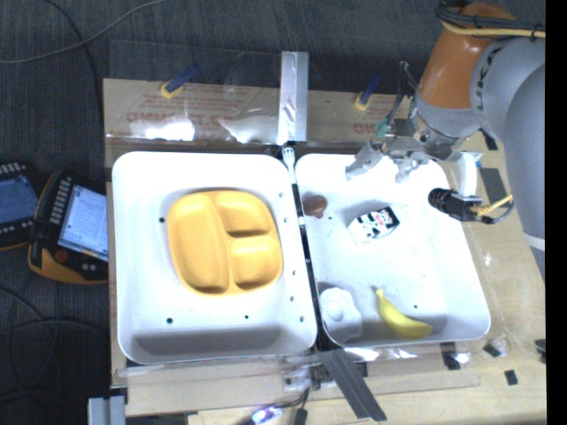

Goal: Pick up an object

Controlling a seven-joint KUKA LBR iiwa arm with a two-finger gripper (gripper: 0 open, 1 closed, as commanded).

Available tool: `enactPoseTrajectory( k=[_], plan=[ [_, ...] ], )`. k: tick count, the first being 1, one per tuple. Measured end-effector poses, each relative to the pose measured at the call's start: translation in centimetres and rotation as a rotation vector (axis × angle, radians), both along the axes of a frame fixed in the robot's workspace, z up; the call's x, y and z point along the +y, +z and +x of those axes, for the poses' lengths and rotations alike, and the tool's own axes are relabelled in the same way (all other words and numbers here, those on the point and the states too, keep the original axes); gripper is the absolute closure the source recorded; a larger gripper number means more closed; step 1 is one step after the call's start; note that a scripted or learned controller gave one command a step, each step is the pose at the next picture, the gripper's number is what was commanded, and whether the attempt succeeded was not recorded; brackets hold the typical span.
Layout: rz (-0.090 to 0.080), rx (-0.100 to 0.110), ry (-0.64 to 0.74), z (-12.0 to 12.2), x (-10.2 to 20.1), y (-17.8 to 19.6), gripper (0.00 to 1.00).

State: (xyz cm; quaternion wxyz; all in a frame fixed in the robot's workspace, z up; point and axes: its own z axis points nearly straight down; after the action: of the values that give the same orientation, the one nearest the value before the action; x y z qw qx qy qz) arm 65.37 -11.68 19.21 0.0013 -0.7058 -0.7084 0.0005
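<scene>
My gripper hangs over the back of the right bin, its two fingers spread apart with nothing between them. Just below it lies a small white card-like object with black and red marks. A small brown round object sits by the bin's left wall. At the bin's front are a yellow banana and a white cup-like object. The gripper touches none of them.
The left bin holds a yellow divided tray. The grey arm with its orange band enters from the upper right. A handheld controller lies left of the bench. Clamps and plastic sheeting sit behind the bins.
</scene>
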Motion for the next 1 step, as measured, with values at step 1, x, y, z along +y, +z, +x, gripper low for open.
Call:
enactPoseTrajectory(
  k=[1],
  plan=[
    [-0.002,-0.001,-0.036,-2.24,-6.38,-10.04,0.0]
  ],
)
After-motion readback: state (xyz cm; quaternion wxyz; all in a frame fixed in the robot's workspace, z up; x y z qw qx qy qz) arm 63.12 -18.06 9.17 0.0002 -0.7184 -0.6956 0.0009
